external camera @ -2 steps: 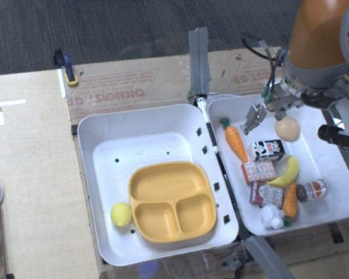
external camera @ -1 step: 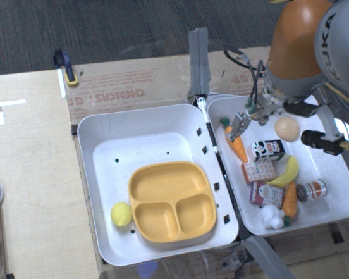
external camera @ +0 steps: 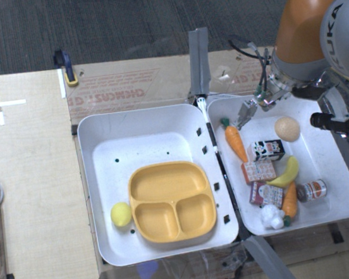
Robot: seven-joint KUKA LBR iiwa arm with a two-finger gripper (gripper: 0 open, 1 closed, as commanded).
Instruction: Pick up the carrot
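Observation:
An orange carrot (external camera: 235, 144) with a green top lies at the left side of the right bin (external camera: 337, 165), pointing toward the far wall. A second, smaller carrot (external camera: 289, 199) lies near that bin's front, under the banana's end. My gripper (external camera: 247, 112) hangs over the far left corner of the right bin, just above and right of the first carrot's green top. It holds nothing that I can see.
Around the carrots lie a small milk carton (external camera: 267, 149), a beige ball (external camera: 287, 128), a banana (external camera: 284, 174), a pink box (external camera: 258, 172), a can (external camera: 313, 190) and a white lump (external camera: 272, 216). The left bin (external camera: 103, 177) holds a yellow divided plate (external camera: 172, 201) and a lemon (external camera: 121, 214).

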